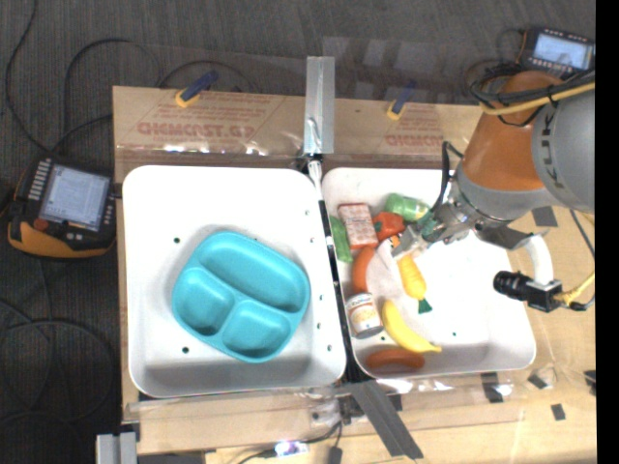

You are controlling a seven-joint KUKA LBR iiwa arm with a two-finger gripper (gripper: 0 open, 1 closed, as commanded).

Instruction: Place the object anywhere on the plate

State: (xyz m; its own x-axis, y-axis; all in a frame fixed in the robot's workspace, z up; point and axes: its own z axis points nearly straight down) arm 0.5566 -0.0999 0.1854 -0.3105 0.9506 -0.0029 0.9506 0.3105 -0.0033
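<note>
A turquoise three-compartment plate (242, 293) lies in the left bin (155, 201) with nothing on it. My gripper (423, 233) hangs over the upper middle of the right bin (484, 307), among the toy foods. A short yellow piece with a green stem (413, 278) sits directly below the gripper, its top end touching or nearly touching the gripper's tip. Whether it is held cannot be made out from this angle.
The right bin's left half is crowded: a banana (406, 329), a small jar (364, 313), an orange piece (361, 271), a red packet (356, 222), a green bottle (404, 205) and a red-brown item (392, 359). A metal divider (319, 114) stands between the bins.
</note>
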